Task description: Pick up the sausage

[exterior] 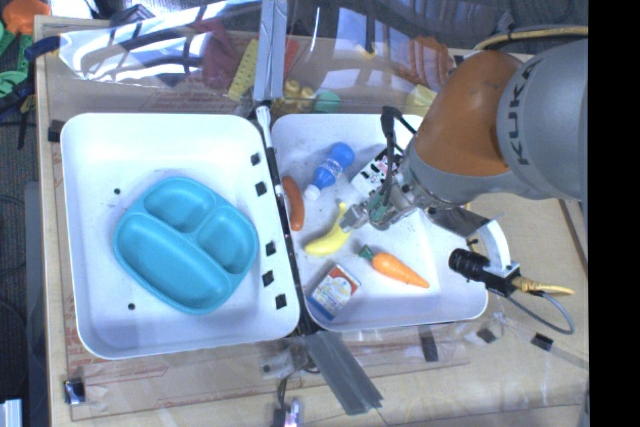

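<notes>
Camera view, looking down on the bench:

- Left bin (90,155): holds one blue divided plate (186,241).
- Right bin (455,307): holds the task's thing and four others.
- Sausage (293,202): red-brown, lying lengthwise hard against the bin's left wall, at about 9 o'clock in the right bin. Nothing grips it.
- Blue bottle (331,167): just right of the sausage, toward 11 o'clock.
- Banana (330,237): near the bin's middle, just below and right of the sausage.
- Carrot (396,267): toward 5 o'clock.
- Small carton (334,292): at 7 o'clock, by the front wall.
- Gripper (380,208): low over the bin's middle, beside the banana's upper end, apart from the sausage. State of the jaws: cannot tell; the wrist hides them.

Risk, as a judgement: the sausage hugs the wall, leaving little room for a finger on that side, so the jaws may strike the rim or slide off. The banana and bottle lie close enough to be nudged or taken instead.
</notes>
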`<action>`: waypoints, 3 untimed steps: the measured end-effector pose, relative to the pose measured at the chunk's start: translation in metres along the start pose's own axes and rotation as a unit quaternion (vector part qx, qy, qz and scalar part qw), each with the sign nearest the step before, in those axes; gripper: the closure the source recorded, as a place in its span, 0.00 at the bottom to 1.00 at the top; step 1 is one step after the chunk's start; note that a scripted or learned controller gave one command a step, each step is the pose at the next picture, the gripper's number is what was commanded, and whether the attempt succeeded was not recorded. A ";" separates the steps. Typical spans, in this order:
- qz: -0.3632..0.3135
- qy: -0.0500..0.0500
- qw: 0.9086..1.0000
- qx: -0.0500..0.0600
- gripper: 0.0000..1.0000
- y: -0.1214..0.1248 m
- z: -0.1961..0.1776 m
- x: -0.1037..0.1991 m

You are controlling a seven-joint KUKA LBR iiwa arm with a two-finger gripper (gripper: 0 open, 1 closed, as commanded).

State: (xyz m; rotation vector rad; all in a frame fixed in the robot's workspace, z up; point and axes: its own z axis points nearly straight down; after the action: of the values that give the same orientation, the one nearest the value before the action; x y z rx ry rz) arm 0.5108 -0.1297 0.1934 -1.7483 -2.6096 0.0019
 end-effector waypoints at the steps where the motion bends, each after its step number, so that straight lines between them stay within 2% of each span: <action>1: -0.077 0.002 0.997 0.001 1.00 -0.026 0.105 -0.009; 3: -0.080 0.005 0.997 0.004 1.00 -0.025 0.093 -0.010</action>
State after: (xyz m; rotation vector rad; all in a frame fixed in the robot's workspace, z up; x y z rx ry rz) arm 0.4917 -0.1486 0.1007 -1.5270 -2.7314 0.0039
